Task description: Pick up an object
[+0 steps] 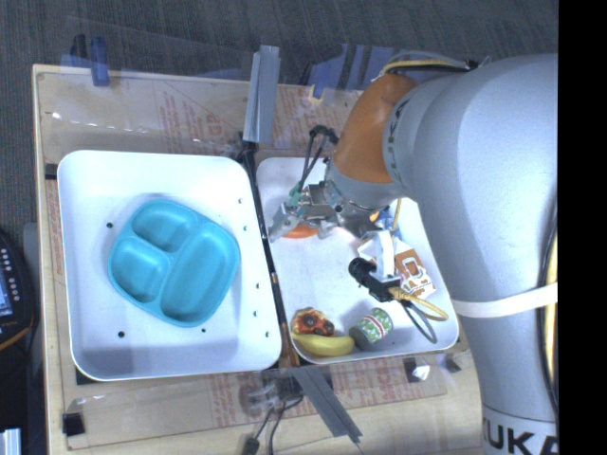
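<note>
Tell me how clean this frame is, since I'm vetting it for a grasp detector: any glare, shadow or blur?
Camera view: lighting is even and soft; the left bin is bright but keeps its edges; the arm throws a soft shadow in the right bin; the gripper looks slightly smeared, so its fingers are unclear; the blue tray, banana and small can are reasonably sharp.

Two bins sitting side by side on the bench (142, 401)

A divided tray (174, 261) is lying in the left bin (85, 183); a banana (322, 345) and can (372, 327) are lying at the right bin's (313, 282) front.
</note>
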{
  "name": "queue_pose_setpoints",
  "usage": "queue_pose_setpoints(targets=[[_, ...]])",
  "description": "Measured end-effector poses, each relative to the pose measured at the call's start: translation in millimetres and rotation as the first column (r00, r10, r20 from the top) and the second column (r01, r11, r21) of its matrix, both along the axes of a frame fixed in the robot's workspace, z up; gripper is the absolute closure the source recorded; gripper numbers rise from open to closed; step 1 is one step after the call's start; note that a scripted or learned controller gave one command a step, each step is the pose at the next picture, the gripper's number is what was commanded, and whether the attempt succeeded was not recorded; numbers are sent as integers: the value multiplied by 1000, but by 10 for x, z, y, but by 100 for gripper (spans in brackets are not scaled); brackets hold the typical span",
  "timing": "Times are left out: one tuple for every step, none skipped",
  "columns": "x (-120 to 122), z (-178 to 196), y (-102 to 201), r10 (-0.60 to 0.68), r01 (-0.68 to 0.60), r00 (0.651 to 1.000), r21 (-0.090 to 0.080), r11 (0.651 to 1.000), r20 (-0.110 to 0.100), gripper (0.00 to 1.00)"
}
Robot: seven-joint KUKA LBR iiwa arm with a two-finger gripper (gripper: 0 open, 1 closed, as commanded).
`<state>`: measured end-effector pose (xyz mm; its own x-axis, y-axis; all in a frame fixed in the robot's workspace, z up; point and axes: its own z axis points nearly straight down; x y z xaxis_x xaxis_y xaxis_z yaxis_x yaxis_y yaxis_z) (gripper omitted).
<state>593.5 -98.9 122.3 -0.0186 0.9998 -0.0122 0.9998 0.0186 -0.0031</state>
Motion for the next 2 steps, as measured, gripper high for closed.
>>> queue_pose_setpoints(targets=[[0,92,3,6,-6,1000,0,1000,-2,100],[-1,91,5,7,-7,1000,0,1000,-2,0]])
